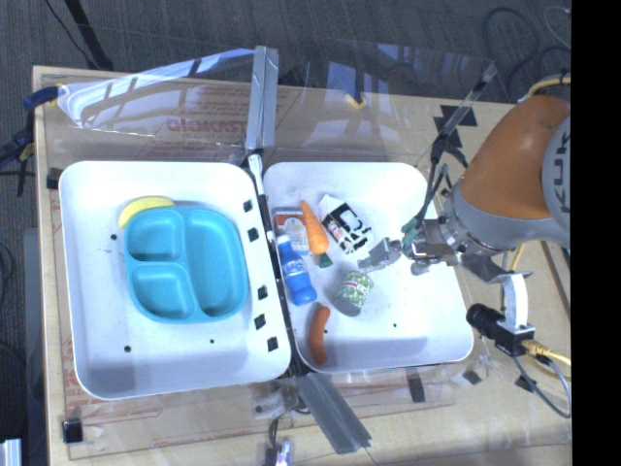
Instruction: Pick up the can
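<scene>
The can (354,291), small with a green and white label, lies tilted on the floor of the right bin (427,328), near its middle. My gripper (381,253) hangs over the right bin, just up and to the right of the can, and I see a small gap between them. The grey arm with its orange band (514,163) reaches in from the right edge.
Left of the can lie a blue bottle (294,272), an orange carrot (313,227) and a black and white box (347,225). A brown sausage (318,333) lies below the can. The left bin (87,289) holds a blue divided plate (186,263) and a yellow item (146,206).
</scene>
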Available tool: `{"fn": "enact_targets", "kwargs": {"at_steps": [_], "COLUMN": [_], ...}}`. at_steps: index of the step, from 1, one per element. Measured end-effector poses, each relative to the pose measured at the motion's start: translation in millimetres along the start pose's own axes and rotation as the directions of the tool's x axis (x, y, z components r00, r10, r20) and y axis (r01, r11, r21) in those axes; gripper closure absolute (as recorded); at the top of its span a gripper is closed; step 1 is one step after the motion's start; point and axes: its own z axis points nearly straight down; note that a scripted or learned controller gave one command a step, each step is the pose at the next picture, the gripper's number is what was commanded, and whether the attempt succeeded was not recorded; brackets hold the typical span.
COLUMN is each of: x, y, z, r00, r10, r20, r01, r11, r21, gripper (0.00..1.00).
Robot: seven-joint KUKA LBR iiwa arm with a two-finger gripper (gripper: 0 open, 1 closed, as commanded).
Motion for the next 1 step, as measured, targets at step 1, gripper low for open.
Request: {"fn": "enact_targets", "kwargs": {"at_steps": [1], "x": [22.4], "y": [27.0], "z": [127.6], "r00": [0.992], "r10": [0.127], "r20": [0.008], "r01": [-0.127], "r11": [0.992], "r21": [-0.027], "gripper": [0.00]}}
